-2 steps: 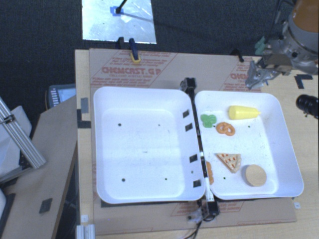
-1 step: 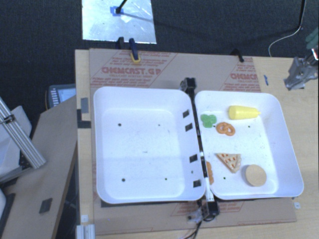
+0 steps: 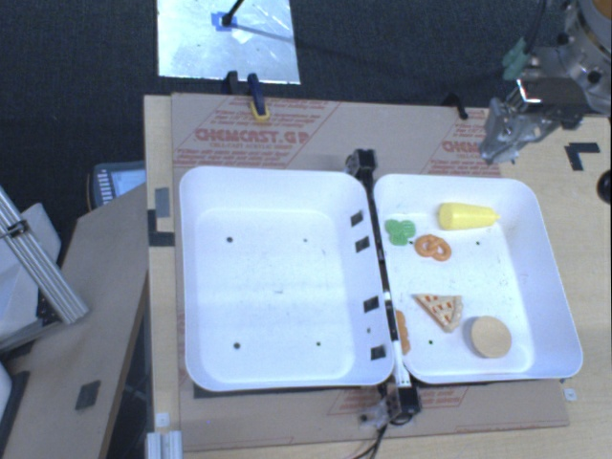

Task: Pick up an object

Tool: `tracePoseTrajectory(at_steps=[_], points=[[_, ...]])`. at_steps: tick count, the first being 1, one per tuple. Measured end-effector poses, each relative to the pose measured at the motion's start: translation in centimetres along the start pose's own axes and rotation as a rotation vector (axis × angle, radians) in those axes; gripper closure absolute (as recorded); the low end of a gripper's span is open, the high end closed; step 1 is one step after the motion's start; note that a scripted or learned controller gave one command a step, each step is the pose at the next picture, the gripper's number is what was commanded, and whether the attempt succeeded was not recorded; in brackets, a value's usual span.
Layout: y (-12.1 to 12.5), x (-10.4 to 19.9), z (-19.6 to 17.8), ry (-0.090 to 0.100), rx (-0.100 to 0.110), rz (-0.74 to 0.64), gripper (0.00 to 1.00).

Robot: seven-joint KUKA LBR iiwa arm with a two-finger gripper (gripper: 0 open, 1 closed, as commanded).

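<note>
The right bin (image 3: 550, 256) holds several small objects. A yellow corn-like piece (image 3: 466, 216) lies near its far edge. A green item (image 3: 400, 229) and an orange pretzel (image 3: 432, 248) lie to its left. Nearer the front are a waffle-patterned wedge (image 3: 440, 309), a tan round disc (image 3: 490, 337) and a small orange piece (image 3: 402, 331) by the divider. My gripper (image 3: 501, 144) hangs above the bench just beyond the right bin's far edge, with nothing seen in it.
The left bin (image 3: 206, 199) sits beside the right one, joined by black clips (image 3: 361, 165) along the middle. A shiny metal sheet (image 3: 228, 27) lies at the back. Aluminium framing (image 3: 33, 261) stands at the left edge.
</note>
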State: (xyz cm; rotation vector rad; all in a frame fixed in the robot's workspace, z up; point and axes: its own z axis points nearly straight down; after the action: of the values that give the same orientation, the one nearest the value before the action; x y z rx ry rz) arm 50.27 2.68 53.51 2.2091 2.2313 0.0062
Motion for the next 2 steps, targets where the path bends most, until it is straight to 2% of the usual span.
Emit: tracePoseTrajectory(at_steps=[1,2], points=[[-2.0,-11.0,13.1,-0.003,0.014,0.02,1.0],[-1.6,-2.9,3.1,0.0,-0.01,-0.002,1.0]])
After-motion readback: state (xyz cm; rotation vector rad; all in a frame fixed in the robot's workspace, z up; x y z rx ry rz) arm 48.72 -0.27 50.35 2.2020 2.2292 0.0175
